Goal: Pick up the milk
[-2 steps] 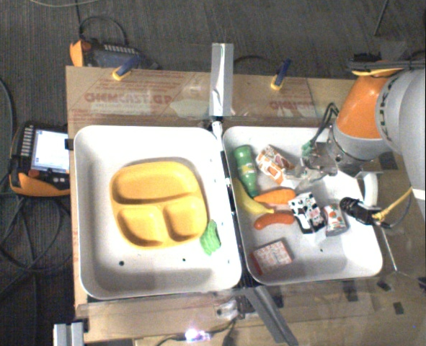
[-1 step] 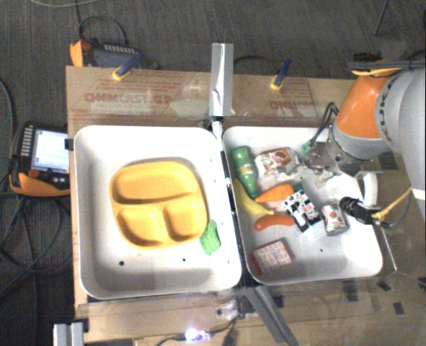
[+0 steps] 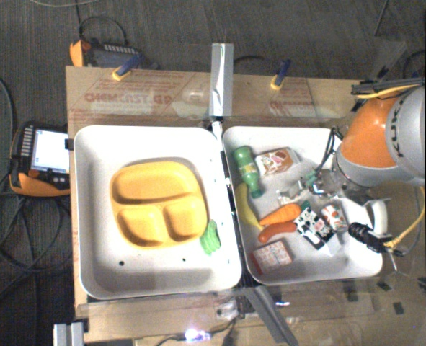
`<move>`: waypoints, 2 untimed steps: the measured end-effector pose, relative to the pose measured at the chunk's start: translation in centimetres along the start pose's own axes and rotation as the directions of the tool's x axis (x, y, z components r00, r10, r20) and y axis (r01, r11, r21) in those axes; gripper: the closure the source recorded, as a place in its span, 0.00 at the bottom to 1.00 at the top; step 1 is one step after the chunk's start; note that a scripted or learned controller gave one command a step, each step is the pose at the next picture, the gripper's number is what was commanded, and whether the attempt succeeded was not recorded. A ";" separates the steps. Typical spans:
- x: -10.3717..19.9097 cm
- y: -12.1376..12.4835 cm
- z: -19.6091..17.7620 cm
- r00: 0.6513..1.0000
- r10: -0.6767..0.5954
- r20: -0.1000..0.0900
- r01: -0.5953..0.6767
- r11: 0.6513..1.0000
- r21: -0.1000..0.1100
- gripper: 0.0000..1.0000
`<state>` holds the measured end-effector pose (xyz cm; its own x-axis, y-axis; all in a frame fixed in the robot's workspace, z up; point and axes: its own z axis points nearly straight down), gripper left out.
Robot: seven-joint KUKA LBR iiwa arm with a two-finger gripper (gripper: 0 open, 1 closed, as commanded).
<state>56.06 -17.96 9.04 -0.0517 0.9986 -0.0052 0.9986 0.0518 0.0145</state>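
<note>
Milk carton [image 3: 314,226], patterned in black and white, lies tilted in the right bin [image 3: 357,269], towards its right side and nearer than the middle. Its white end points to the near right. The arm [image 3: 375,146] enters from the right, its orange band over the bin's right rim and its grey wrist bent down and to the left into the bin. The gripper [image 3: 308,186] hangs low just beyond the carton, on the far side and slightly to the left. It is close to the carton, but nothing is seen gripped in it. Whether the claw is apart or together cannot be made out, since its metal parts blur into cables and glare.

A small red-and-white item [image 3: 334,217] touches the carton's right side; what it is cannot be read. Two orange carrots [image 3: 279,222] lie just left of the carton, with a yellow banana [image 3: 245,207] and a green bottle [image 3: 246,168] farther left. A brown packet [image 3: 276,162] sits far of the gripper, and a red card [image 3: 272,255] lies near the front. The left bin [image 3: 90,265] holds a yellow tray [image 3: 158,200].
</note>
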 end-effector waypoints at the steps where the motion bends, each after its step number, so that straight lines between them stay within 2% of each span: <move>1: -2.8 -6.7 -0.5 0.995 0.102 -0.011 -0.102 0.995 -0.009 0.00; 2: 2.1 -1.0 -4.4 0.999 0.032 -0.007 -0.032 0.999 0.016 0.00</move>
<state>54.91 -15.89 13.44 -0.0197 0.9998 0.0019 0.9998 0.0197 -0.0018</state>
